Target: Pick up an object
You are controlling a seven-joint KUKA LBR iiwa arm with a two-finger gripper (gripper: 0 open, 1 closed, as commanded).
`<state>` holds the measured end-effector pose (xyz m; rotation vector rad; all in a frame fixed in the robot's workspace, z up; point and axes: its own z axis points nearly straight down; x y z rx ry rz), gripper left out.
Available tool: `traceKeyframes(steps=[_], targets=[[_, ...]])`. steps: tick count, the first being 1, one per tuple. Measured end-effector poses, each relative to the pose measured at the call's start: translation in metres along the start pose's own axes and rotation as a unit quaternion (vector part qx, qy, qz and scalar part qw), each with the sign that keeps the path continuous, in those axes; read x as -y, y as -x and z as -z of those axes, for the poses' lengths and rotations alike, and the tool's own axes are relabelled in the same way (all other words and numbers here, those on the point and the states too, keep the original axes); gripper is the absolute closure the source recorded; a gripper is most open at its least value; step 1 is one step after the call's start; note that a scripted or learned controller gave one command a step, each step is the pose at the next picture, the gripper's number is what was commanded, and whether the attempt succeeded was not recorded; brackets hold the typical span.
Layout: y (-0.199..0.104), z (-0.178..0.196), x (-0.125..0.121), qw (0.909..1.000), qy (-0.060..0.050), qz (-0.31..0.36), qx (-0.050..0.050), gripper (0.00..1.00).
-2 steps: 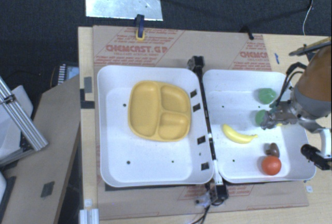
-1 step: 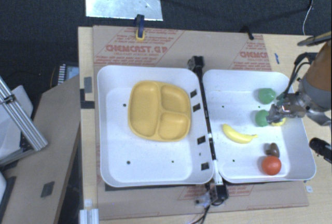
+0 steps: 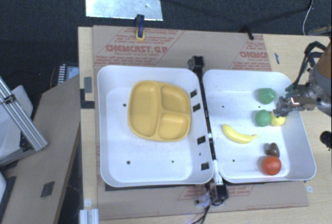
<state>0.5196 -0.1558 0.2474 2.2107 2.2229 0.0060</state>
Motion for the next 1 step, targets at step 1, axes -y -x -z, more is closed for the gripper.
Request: traceKeyframes(steps=[1], targets=[[-0.0495, -0.0125, -0.0078, 1.0000, -0.002, 0.002, -0.002, 1.00]])
